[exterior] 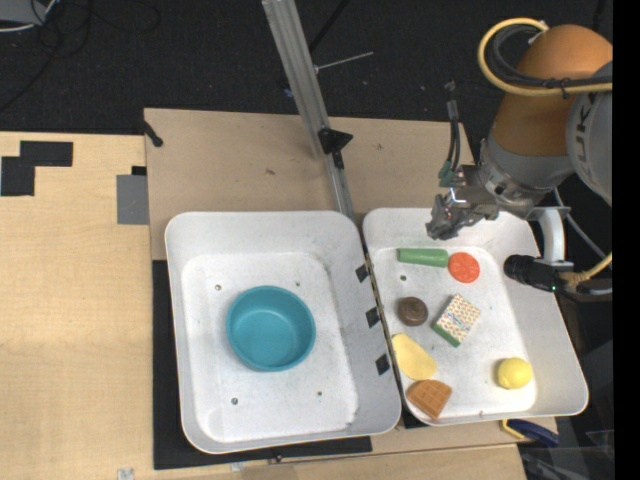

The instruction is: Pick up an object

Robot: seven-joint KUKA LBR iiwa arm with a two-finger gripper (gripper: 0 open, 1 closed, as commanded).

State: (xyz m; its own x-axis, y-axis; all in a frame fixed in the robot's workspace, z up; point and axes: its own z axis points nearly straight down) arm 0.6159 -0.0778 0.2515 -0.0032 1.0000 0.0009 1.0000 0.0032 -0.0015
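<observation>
The gripper [447,220] hangs over the far edge of the right bin [545,298], its dark fingers pointing down and to the left; whether they are spread or pressed together cannot be told from this view, and nothing shows between them. Just near of it lies a green stick [422,257], with a red disc [463,267] touching its right end. Further toward the near side sit a brown round piece [413,311] and, beside it on the right, a patterned small box [458,319], tilted. A pale yellow wedge [412,356] lies near the bin's left wall, with a waffle-like brown piece [430,398] just near of it. A yellow ball [514,373] rests apart at the near right. The left bin [200,258] holds a teal bowl [270,328], upright, well apart from the gripper.
</observation>
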